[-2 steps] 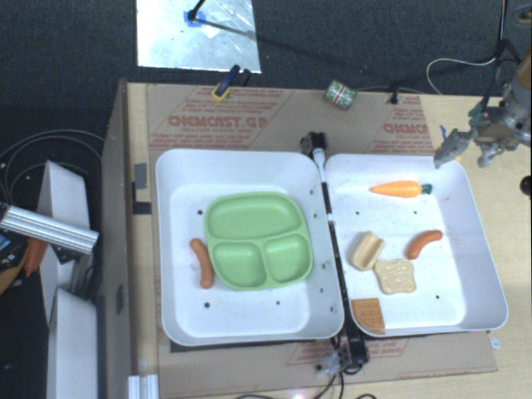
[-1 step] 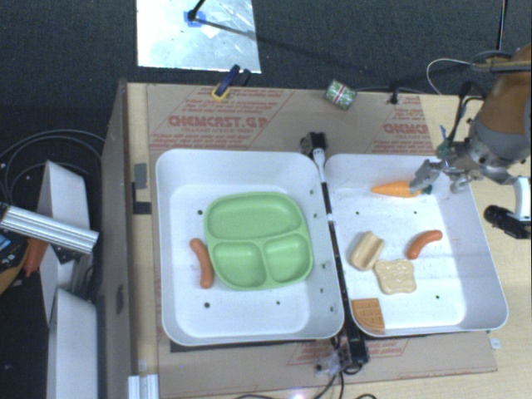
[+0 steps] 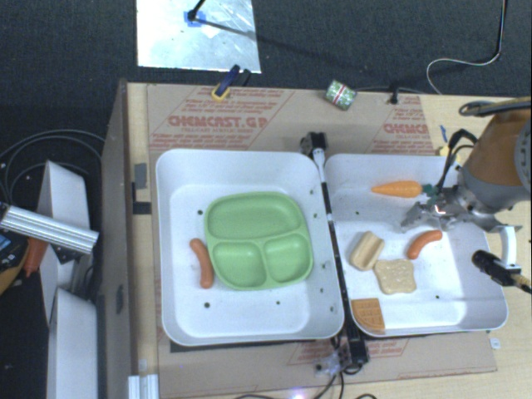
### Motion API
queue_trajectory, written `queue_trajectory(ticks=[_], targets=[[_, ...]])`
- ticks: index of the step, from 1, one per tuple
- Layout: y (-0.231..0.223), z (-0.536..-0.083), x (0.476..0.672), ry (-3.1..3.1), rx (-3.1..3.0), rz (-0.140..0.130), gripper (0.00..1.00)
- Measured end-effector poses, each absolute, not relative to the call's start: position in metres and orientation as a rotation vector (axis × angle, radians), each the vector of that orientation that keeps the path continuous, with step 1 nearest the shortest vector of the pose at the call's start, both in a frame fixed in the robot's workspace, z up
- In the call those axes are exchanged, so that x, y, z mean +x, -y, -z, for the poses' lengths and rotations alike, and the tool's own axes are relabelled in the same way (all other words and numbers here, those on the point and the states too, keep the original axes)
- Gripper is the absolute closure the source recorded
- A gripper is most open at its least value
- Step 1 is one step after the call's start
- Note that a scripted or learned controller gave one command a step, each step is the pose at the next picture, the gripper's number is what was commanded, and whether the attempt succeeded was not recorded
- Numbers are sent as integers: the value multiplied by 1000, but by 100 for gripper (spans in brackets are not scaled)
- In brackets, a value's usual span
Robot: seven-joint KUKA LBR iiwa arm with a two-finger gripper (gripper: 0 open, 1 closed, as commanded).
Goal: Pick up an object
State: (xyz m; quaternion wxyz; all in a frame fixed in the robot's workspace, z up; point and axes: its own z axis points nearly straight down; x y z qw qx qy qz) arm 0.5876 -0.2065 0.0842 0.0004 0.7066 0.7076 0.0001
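The bench (image 3: 249, 110), covered in printed cardboard, carries two white bins: the left bin (image 3: 179, 223) touches the right bin (image 3: 465, 306). Behind the left bin lie a yellow-and-blue clip (image 3: 226, 84) and, farther right, what may be a small green roll (image 3: 340, 95).

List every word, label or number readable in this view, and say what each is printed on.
"CHEMCAST GP": red print on the brown cardboard sheet under the two white bins, above the left bin.
A similar red print on the same cardboard above the right bin: partly hidden and blurred, unreadable.
Small green-and-white can beyond the bins: label too small to read.
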Motion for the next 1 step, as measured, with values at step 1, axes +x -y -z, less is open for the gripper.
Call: queue_trajectory(ticks=[1], targets=[[179,-84,556,-2223,2219,-1,0]])
